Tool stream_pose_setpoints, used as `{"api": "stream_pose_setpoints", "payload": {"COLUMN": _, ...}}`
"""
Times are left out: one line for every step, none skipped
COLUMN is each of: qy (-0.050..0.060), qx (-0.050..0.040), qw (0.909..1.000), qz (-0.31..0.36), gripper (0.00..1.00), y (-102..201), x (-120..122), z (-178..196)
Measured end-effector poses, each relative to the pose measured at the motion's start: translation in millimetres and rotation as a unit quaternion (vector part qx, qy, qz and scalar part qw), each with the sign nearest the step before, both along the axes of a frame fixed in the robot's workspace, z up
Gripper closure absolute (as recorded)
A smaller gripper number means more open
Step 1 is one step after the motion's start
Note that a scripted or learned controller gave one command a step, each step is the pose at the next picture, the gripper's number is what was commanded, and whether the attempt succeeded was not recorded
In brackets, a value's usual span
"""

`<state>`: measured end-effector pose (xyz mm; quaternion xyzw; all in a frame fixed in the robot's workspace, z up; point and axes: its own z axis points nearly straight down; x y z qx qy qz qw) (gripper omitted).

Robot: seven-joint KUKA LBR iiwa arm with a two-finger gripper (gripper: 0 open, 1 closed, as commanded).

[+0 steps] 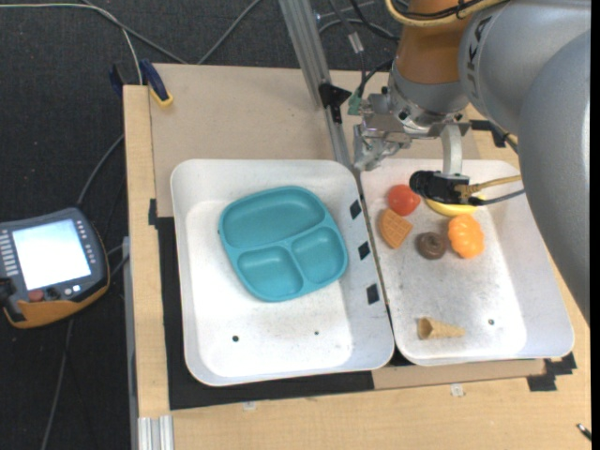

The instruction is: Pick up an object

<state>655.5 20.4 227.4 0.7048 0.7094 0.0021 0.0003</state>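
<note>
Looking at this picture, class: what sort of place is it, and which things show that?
Probably a robotics lab test bench: a grey and orange robot arm reaches over two white bins, a handheld control pendant lies alongside, and loose cables trail across the floor.

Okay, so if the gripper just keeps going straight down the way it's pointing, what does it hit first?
Probably bare bin floor. The gripper points down over the far left corner of the right bin, beside its rim. The tomato lies nearest but looks off to one side, though depth is hard to judge.
</note>
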Motion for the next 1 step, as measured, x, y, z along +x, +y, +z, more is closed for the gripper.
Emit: {"api": "stream_pose_setpoints", "payload": {"qy": 0.001, "qx": -0.0005, "qw": 1.0000, "qz": -0.001, "gripper": 1.00, "y": 44.4, "x": -1.2, "z": 2.8}}
